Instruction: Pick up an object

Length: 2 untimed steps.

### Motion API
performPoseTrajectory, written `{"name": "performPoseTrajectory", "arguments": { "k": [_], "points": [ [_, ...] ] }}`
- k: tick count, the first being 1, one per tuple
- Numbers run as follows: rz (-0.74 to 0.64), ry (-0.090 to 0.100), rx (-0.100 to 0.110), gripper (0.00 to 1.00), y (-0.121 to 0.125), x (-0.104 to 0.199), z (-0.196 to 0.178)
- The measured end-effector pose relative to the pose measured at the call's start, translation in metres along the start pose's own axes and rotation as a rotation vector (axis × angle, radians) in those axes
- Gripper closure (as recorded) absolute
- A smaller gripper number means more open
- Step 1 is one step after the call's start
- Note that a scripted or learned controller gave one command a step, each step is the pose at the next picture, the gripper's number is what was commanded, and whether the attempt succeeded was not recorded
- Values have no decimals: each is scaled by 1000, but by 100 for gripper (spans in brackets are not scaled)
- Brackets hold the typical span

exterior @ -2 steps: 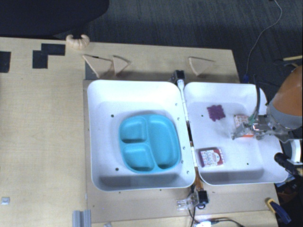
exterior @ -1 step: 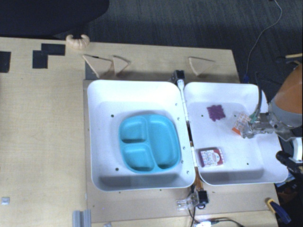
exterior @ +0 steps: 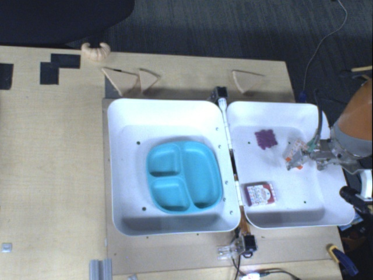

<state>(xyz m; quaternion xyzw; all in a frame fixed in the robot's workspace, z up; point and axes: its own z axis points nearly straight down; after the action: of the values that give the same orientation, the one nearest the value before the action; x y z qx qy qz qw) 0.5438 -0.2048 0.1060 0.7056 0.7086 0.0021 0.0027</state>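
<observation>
White bins on the desk (exterior: 52, 156), arm reaching into the right one.

From the overhead camera view I see the pincer (exterior: 295, 155) low inside the right bin (exterior: 280, 214), at its right side; whether its tips are spread or pressed together I cannot tell. A purple crumpled object (exterior: 266, 138) lies just to its left, apart from it, and a dark red packet (exterior: 259, 194) sits nearer the bin's front wall. The left bin (exterior: 125, 156) holds a blue divided tray (exterior: 184, 175). My worry: the pincer looks set between the objects, so closing here may grab nothing, and the flat packet could slide away under a glancing touch.
</observation>
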Motion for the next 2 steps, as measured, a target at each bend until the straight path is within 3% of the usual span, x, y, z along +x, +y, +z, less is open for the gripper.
{"name": "performPoseTrajectory", "arguments": {
  "k": [1, 2],
  "points": [
    [-2, 0, -4, 100, 2, 1, -11],
    [-2, 0, -3, 0, 2, 1, -11]
  ]
}}
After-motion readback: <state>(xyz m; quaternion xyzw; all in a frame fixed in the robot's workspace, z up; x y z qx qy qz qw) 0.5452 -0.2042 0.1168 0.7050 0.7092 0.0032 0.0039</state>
